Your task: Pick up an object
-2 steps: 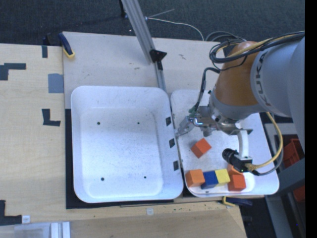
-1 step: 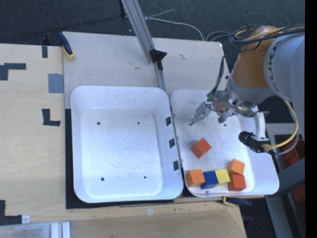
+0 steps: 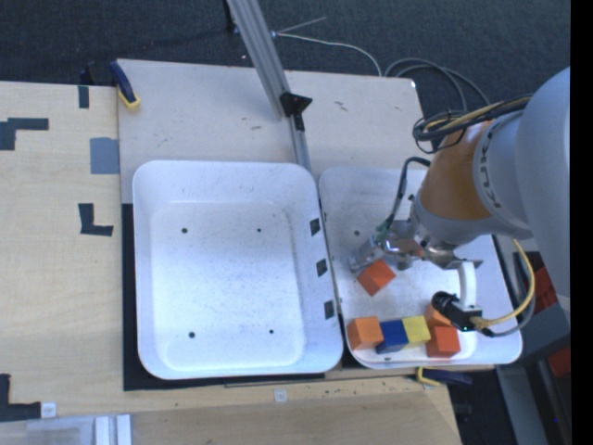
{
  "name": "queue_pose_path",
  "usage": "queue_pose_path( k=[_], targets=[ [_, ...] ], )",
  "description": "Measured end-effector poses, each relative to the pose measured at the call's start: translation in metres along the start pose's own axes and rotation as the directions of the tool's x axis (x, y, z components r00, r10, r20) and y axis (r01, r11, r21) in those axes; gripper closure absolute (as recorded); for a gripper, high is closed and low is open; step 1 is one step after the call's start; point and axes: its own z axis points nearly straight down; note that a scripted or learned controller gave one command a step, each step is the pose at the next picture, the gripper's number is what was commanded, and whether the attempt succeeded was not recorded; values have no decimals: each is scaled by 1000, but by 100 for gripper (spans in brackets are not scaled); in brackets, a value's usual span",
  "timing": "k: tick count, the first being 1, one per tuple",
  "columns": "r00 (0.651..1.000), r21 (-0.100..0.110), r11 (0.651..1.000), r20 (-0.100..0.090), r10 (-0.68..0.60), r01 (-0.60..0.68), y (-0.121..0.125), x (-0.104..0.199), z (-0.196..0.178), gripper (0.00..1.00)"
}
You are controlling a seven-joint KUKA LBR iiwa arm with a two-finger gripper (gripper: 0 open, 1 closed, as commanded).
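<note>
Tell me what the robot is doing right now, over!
Gripper down in right bin, right at the orange block; grip unclear. Four more blocks along the near edge. Nothing blocking.

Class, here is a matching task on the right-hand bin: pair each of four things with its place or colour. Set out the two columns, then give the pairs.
Things:
1. block by the pincer
2. middle block of the front row
3. left block of the front row
4. left bin

Descriptions:
A. blue
B. white
C. orange, at the near edge
D. orange-red, mid-bin, tilted

Pairs: 1-D, 2-A, 3-C, 4-B
</note>
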Motion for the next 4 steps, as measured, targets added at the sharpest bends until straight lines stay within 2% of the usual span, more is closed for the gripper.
queue_pose_path(
  k=[1,2,3,4],
  targets=[
    [1000,0,1000,-2,-2,2,-25,16,-2,0],
    [1000,0,1000,-2,-3,3,-24,16,-11,100],
    [1000,-11,1000,-3,-11,11,-6,95,-107,100],
    [1000,-12,1000,0,-4,4,16,95,-240,100]
  ],
)
